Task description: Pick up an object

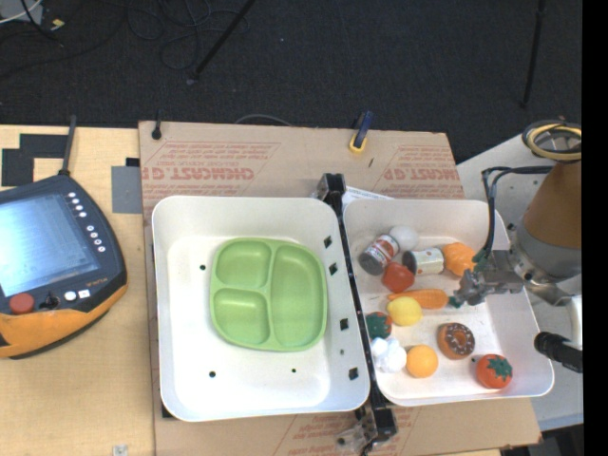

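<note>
The hand (472,288) is seen low at the three o'clock side of the right shallow white bin (538,380), just beside a small orange fruit-shaped toy (459,256); whether it is spread or pressed together cannot be told. A pick would best be made on an isolated piece, such as the red tomato-shaped toy (493,370) at five o'clock, which is set apart from the brown ring-shaped doughnut toy (456,339). The hand should be centred over it before descent.

Dark carpet floor (313,55) w/ cables, wood bench (66,378)
</note>
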`<state>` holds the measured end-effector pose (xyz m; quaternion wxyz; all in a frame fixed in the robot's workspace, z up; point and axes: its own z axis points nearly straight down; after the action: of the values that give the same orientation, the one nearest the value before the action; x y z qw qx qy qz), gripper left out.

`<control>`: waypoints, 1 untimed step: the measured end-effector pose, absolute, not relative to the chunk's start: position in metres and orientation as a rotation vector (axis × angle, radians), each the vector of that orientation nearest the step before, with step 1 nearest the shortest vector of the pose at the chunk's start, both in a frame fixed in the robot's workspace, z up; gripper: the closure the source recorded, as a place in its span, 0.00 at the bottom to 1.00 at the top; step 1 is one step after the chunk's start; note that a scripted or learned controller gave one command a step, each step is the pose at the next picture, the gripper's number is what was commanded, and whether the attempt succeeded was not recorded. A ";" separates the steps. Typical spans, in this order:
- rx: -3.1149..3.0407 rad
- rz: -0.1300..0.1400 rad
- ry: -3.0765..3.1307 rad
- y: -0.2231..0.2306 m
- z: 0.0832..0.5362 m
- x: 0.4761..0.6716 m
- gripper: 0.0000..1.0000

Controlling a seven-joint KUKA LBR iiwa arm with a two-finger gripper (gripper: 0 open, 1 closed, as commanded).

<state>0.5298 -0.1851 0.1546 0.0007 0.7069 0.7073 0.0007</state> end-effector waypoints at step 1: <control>2.220 0.001 2.221 -0.184 0.197 0.527 1.00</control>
<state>0.5273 -0.1837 0.1975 0.0006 0.7069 0.7073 0.0004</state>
